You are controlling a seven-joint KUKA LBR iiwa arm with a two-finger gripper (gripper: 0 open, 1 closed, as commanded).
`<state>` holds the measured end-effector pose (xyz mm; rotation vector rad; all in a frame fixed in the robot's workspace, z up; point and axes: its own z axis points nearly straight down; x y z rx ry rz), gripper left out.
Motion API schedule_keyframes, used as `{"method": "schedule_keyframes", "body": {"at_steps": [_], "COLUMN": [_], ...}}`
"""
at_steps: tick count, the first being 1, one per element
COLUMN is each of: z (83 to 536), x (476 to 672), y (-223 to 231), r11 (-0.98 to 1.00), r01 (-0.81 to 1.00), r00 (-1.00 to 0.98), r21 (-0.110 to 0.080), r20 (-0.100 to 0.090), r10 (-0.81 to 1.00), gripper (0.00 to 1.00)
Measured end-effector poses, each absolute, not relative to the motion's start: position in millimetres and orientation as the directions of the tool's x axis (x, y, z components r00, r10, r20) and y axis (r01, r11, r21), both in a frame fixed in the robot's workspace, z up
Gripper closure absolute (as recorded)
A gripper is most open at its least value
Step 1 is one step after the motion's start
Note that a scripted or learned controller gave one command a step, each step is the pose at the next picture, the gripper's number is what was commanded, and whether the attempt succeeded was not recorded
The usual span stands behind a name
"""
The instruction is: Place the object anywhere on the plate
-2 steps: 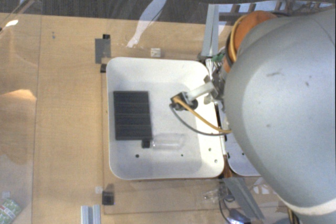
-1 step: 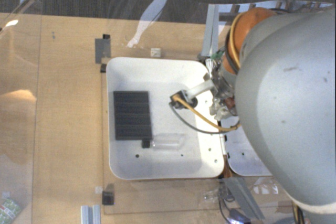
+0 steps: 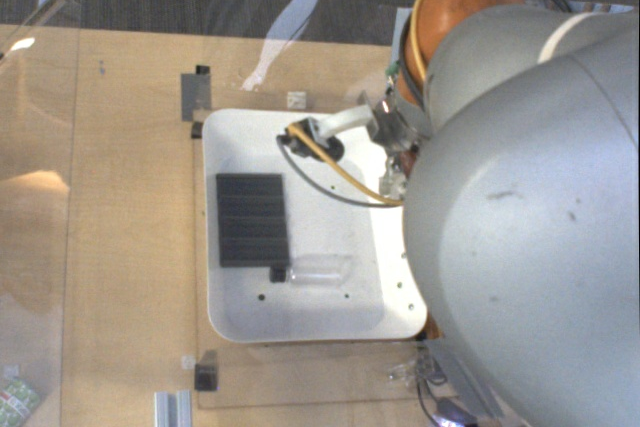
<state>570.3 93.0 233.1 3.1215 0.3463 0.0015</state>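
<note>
1. the arm reached in from the right and hung over the right side of the white bin. its bulk covered most of the gripper, so i could not tell whether the claw was open, closed or gripping anything.
2. the clear object, which i took to be the task's thing, lay on the bin floor just beside the lower right corner of the black ridged slab. it was not on the slab.
3. i judged the slab to be the plate. it lay flat by the bin's left wall, probably so that anything could be set down on it.
4. dark brackets sat against the bin's left corners, likely to keep it from sliding.
5. no brand or label was readable. a printed scrap at the lower left was too small to make out.
</note>
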Motion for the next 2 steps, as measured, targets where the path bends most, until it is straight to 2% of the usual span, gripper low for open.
{"method": "schedule_keyframes", "body": {"at_steps": [1, 2], "z": [222.5, 154.8], "x": [495.1, 489.7], "y": [162.5, 220.8], "r11": [-0.979, -0.947], "r01": [0.206, 0.322], "r00": [0.979, 0.947], "r21": [0.000, 0.000], "r20": [0.001, -0.002], "r10": [0.206, 0.322], "gripper": [1.00, 1.00]}}
